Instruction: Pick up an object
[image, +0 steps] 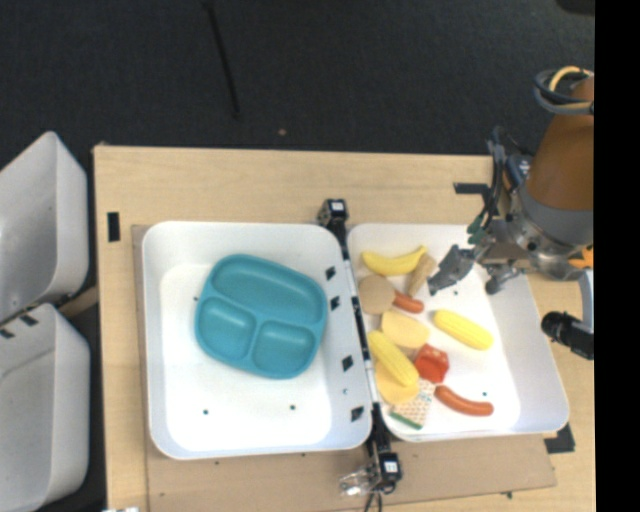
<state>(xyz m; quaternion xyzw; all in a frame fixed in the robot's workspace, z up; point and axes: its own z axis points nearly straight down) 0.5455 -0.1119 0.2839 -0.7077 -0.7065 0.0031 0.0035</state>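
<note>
The right bin (535, 395) holds a heap of toy food, and the pieces nearest the claw (470, 270) are a yellow banana (393, 262) at about nine o'clock from it and a small red sausage (408, 303) at about eight o'clock, both lying apart from it on the bin floor. A yellow lemon-shaped piece (462, 329) lies at about six o'clock of the claw, just below it in the view. Further toward seven o'clock sit a pale potato-like lump (405, 328), a corn cob (392, 362), a small red block (432, 363) and a longer red sausage (464, 402) near the bin's lower edge; a round tan disc (376, 293) rests against the divider side. The claw hangs over the upper middle of this bin with its dark fingers (450, 269) spread apart, one pointing toward the banana, and nothing between them. The grey arm with its orange band (560, 165) comes in from three o'clock. In the left bin (160, 400), well apart from the claw, a teal compartment plate (262, 314) lies flat. Both bins sit side by side on the wooden table (250, 180).
</note>
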